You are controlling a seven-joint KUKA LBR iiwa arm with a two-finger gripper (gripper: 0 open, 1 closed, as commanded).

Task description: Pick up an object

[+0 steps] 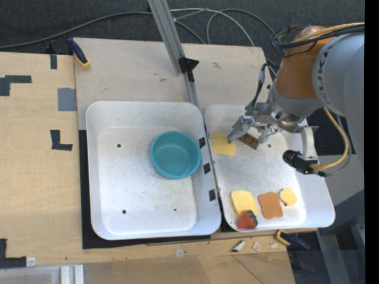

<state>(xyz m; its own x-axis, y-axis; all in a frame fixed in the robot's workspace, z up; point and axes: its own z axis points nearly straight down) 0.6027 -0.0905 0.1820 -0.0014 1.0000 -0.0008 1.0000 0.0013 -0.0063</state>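
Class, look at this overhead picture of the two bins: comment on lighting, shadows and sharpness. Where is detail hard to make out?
In the camera view, lighting is even and soft; the teal bowl casts only a faint shadow in the left bin, no strong glare. The food pieces by the right bin's near edge read clearly but softly. Detail is hardest at the tool, small and dark above a brown piece.

End effector over right bin, beside brown block, yellow slice.
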